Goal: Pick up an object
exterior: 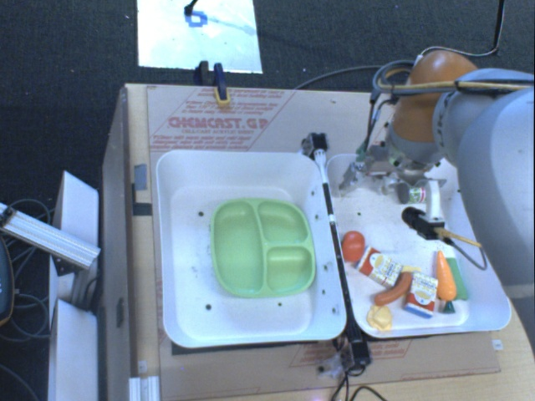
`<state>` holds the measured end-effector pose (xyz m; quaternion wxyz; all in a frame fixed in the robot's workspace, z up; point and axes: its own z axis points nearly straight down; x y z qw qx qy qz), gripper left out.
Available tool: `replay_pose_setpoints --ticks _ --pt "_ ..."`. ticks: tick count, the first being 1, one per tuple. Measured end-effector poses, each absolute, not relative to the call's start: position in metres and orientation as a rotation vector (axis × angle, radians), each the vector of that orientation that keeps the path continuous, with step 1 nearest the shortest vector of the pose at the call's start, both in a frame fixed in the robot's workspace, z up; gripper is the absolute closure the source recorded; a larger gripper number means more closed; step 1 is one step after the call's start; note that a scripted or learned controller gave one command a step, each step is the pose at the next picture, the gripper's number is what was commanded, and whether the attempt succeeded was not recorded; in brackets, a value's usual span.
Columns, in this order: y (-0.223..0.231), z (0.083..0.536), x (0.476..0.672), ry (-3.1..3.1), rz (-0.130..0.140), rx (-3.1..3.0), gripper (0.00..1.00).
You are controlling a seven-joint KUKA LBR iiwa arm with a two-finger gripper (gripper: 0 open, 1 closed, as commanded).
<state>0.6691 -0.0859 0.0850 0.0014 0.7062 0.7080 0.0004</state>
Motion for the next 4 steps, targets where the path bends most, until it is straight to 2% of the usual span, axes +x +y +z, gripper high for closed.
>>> replay_pose_setpoints --ticks 4 --pt "-0.0847 0.0849 0.6690 2.225 0.000 2.215 0.00"
